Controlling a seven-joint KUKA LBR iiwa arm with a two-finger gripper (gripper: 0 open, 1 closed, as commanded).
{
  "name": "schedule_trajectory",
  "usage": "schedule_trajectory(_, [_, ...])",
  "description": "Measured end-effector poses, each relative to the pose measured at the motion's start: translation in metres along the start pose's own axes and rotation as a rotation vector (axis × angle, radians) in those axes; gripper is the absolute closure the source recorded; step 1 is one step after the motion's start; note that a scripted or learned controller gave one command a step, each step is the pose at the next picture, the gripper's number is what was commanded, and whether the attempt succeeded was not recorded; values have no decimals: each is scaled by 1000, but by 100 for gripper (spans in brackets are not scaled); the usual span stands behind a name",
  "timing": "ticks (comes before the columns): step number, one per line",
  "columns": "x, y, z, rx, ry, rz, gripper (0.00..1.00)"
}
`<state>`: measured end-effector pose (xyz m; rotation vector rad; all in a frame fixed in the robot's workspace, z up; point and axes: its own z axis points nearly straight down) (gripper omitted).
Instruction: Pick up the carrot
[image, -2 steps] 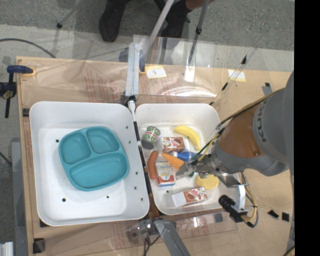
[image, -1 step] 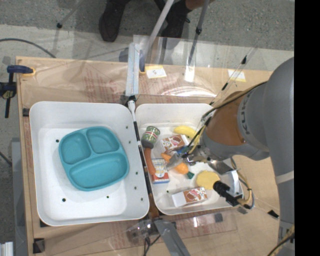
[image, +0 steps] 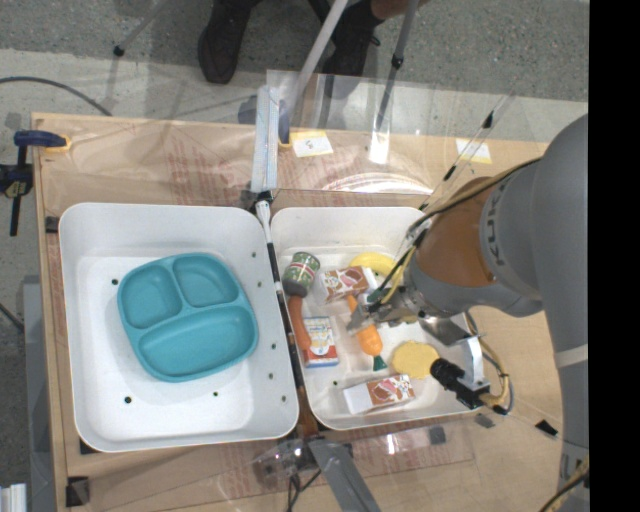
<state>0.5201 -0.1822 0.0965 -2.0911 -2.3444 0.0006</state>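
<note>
Tabletop (image: 150, 165) carries two shallow white bins side by side; the arm (image: 520, 240) reaches in from the right, orange band (image: 455, 245) above the wrist.

Hand (image: 366, 318) sits low inside the right bin (image: 330, 405), near its middle. Whether it is released or clenched cannot be told: the wrist and cabling cover most of it.

Just below the hand, touching or nearly so, lies a small orange piece (image: 372, 341). It is not clear whether anything sits in the hand's grasp.

Carrot (image: 299, 322): a long orange shape lying lengthwise along the left wall of the right bin, to the left of the hand and apart from it. Just beside it, between it and the hand, is a small flat carton (image: 320, 341).

Up and left of the hand: a green-labelled can (image: 301, 272) on its side. Just above the hand: a red-and-white packet (image: 343, 284), with a yellow item (image: 372, 264) beyond it. Down and right of the hand: a round yellow item (image: 413, 356). Below the hand, near the bin's front wall: a white box with red print (image: 380, 392).

Left bin (image: 75, 300), well apart from the hand, holds a teal divided plate (image: 185, 345) with three compartments.
</note>
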Motion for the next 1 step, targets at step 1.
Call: schedule_trajectory(1, [35, 39, -98, -1, 0, -150, 100])
